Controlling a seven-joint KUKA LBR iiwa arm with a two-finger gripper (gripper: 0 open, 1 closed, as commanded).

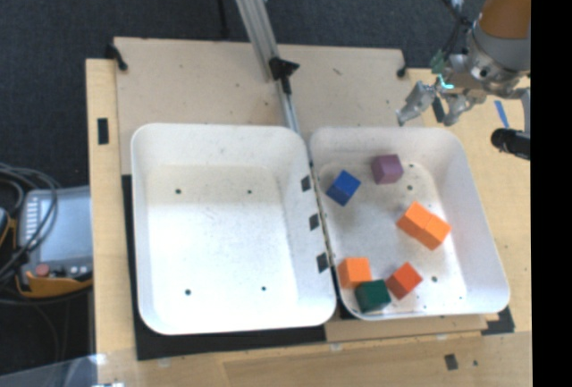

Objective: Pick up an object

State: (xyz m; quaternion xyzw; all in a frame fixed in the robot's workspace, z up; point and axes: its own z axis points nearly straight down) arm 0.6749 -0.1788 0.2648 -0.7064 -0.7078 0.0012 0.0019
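Note:
The right bin point(478, 224) holds several blocks. A purple block point(386, 168) and a blue block point(342, 188) lie near its far end. A large orange block point(424, 225) sits mid-right. A small orange block point(356, 271), a green block point(373, 295) and a red-orange block point(405, 279) cluster at the near edge. My gripper point(432, 105) hangs above the bin's far rim, up and right of the purple block. Its fingers point(411, 105) are open, with nothing between them.
The left bin point(143, 224) stands beside the right one, joined by a divider with black clips point(315, 220). A slanted aluminium post point(255, 10) rises behind the bins. A grey box with cables point(45, 238) sits off the bench's left side.

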